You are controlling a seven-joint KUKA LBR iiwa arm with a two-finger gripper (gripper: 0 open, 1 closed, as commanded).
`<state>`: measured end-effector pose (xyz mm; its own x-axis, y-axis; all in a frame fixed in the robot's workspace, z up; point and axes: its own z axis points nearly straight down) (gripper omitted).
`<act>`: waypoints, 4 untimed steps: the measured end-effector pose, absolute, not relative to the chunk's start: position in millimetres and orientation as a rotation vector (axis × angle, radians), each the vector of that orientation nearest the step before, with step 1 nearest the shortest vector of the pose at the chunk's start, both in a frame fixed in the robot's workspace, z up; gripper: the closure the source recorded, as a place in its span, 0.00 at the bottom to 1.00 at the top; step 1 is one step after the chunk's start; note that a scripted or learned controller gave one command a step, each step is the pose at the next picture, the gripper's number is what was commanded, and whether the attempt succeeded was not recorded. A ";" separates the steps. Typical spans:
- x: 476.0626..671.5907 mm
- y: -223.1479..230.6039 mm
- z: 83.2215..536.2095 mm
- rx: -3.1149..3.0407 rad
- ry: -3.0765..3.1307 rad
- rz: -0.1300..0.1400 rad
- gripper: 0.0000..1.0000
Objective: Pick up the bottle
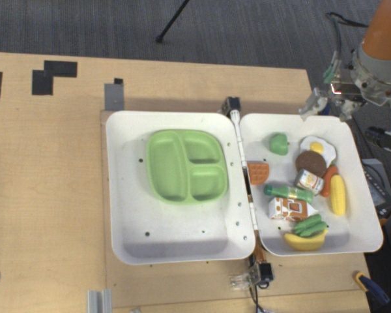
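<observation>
The bottle (288, 192) is green and lies on its side in the right bin (362, 230), among a crowd of toy foods. A small can (311, 180) touches its right end and an orange-and-white carton (288, 208) sits just below it. My gripper (328, 107) hangs over the bin's far rim, well above and to the right of the bottle. Its fingers are spread open with nothing between them.
Around the bottle lie a waffle (258, 171), green pepper (278, 143), fried egg (319, 147), brown patty (311, 162), yellow corn (337, 194), banana (305, 240) and green pod (311, 225). A green divided plate (186, 165) sits in the left bin (127, 240).
</observation>
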<state>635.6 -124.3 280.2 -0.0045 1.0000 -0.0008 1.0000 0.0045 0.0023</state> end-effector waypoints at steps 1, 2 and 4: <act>636.8 -123.6 291.4 2.208 2.228 0.006 1.00; 607.8 -190.2 382.9 2.293 2.138 0.003 1.00; 582.5 -185.0 404.5 2.872 1.267 0.003 1.00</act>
